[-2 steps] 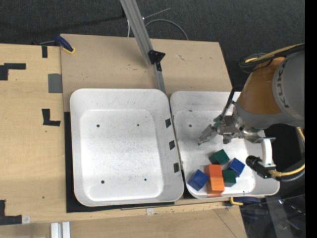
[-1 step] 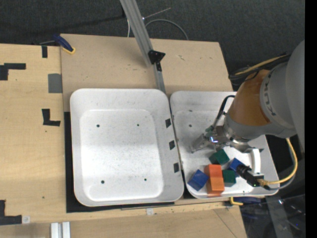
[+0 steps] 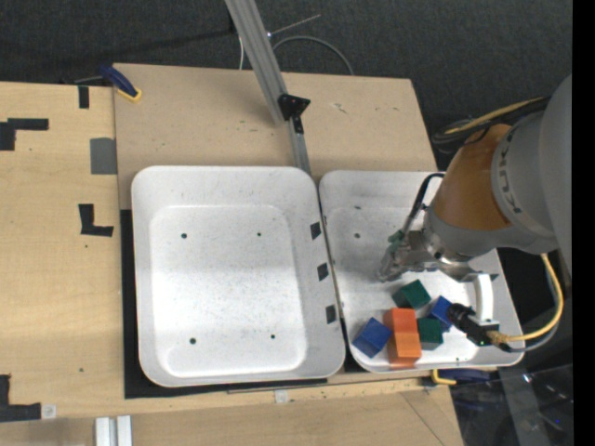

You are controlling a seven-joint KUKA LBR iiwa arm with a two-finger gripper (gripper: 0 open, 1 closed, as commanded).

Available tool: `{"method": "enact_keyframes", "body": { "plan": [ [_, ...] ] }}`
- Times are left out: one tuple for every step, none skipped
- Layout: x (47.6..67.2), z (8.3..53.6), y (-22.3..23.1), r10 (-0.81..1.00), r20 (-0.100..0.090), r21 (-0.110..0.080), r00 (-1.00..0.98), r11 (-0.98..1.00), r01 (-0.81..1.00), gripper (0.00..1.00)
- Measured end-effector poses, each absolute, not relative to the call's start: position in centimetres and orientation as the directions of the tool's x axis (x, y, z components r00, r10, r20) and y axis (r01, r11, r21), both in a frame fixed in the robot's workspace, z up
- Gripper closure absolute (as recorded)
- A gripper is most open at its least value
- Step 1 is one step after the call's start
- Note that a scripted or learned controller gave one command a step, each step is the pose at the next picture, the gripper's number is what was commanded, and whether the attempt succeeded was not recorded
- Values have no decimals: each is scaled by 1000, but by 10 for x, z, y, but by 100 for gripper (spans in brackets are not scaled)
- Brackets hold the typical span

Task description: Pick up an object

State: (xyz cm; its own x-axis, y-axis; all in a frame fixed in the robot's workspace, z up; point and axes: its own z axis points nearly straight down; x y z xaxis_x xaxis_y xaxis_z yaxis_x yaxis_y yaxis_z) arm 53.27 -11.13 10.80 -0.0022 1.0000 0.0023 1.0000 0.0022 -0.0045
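My gripper (image 3: pixel 398 260) hangs low in the right bin (image 3: pixel 358 203), just above the coloured blocks (image 3: pixel 406 328); I cannot tell its grip.

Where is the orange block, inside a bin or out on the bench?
Inside. The orange block lies in the right bin, near its front edge, among blue and green blocks.

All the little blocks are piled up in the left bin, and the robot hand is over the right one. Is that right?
Not quite. The blocks are in the right bin, bunched in its near corner, not in the left bin. The camera view shows this. The rest holds: the gripper is over the right bin, just above the blocks.
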Motion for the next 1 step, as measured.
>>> {"method": "enact_keyframes", "body": {
  "plan": [
    [540,169,-110,1000,0,4,-2,2,1000,100]
  ]
}}
